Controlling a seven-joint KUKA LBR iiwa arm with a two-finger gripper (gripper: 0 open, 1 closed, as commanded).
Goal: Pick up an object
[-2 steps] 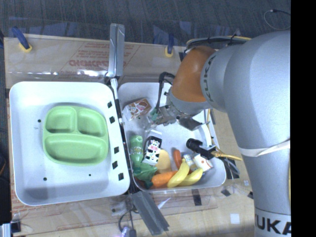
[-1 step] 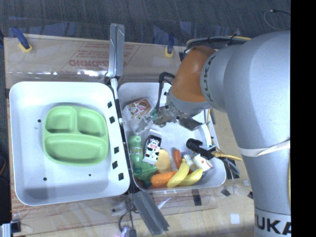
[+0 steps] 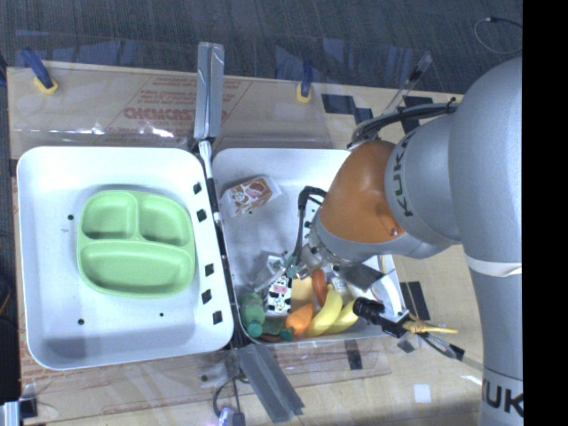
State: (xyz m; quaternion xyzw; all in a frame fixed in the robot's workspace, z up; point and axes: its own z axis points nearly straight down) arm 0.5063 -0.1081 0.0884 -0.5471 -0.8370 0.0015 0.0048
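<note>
Camera view, from above: my grey arm with its orange band (image 3: 359, 204) reaches in from the right over the right-hand shallow white bin (image 3: 266, 162). My gripper (image 3: 297, 264) sits low above the clutter at that bin's near end, its tips masked by my own wrist, so I cannot tell how it is set or whether it has anything.

Candidate objects lie just beside it: a yellow plastic banana (image 3: 330, 311), an orange carrot-shaped toy (image 3: 300, 319), a dark green lumpy toy (image 3: 252, 313) and a small white printed carton (image 3: 279, 296), all crowded together. A brown wrapped snack packet (image 3: 248, 193) lies apart, nearer the far wall.

The left-hand white bin (image 3: 35, 238) carries a pale green sectioned plastic tray (image 3: 136, 242).

Recommendation: I should settle on one item at the heap's edge, descend squarely and avoid straddling two neighbours.
</note>
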